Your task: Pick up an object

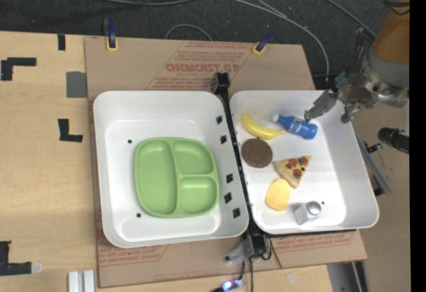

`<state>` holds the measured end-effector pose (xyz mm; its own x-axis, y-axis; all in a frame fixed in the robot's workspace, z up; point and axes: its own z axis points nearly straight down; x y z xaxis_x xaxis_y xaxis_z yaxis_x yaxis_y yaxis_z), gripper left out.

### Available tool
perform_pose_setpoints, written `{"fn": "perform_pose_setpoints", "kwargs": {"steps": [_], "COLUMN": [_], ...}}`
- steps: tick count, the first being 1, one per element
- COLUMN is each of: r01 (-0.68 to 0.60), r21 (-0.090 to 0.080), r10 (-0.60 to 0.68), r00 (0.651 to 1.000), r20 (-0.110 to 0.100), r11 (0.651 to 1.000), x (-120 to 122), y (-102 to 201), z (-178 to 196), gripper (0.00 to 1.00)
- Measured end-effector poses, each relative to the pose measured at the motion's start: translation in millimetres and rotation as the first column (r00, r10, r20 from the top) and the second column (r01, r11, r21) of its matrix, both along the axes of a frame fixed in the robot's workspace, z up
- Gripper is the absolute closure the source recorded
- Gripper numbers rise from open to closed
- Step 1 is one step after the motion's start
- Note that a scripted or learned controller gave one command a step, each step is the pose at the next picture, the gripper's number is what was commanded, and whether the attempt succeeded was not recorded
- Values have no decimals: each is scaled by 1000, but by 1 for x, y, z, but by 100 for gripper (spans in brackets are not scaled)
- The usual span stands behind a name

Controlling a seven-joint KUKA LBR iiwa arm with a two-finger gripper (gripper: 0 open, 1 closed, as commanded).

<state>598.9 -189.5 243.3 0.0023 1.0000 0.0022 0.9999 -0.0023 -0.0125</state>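
Your left bin [106, 111] holds a green plate [176, 176]. In the right bin [356, 177], banana [261, 127], cookie [256, 153] and bottle [297, 126] crowd together, so you risk a glancing grab. The gripper [331, 107] hangs open and empty beside the bottle.

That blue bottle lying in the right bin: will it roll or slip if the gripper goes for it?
The blue bottle lies on its side, so a nudge would likely roll it, perhaps into the banana at its white cap end. It looks like small, smooth plastic: probably light, and may slip from a loose pinch. The gripper hovers near its blue end.
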Motion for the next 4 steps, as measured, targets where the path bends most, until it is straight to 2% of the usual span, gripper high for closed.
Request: {"fn": "perform_pose_setpoints", "kwargs": {"steps": [1,2,4], "r01": [-4,-3,-4], "r21": [-2,-2,-4], "r10": [4,3,4], "r00": [1000,1000,1000], "r20": [10,4,10], "r11": [1000,1000,1000], "x": [2,2,8], "y": [1,-5,-10], "z": [6,-57,-162], "gripper": [0,0,0]}}
